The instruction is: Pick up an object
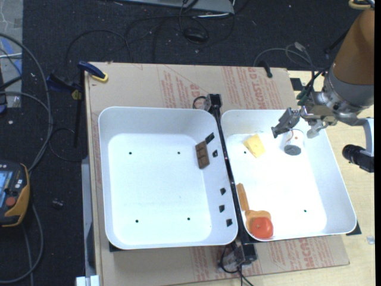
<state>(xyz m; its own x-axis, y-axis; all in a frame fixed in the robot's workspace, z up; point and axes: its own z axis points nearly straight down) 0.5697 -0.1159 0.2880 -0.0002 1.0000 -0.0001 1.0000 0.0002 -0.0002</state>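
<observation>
- A cardboard-topped bench on dark, cable-strewn carpet is being used to bear two white bins
- The gripper is being held above the right bin, its fingers spread apart, nothing clamped
- A yellow block, a grey disc and a red-orange toy are lying in that bin
- A brown piece is lying in the left bin
- Nothing is being lifted yet; the grasp is judged outstanding

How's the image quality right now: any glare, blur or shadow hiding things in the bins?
Camera view: lighting is even; the white bins are bright yet not washed out. The yellow block, brown bar and red-orange object read clearly. The tool looks soft and cluttered, casting a dark shadow on the right bin's floor.
</observation>
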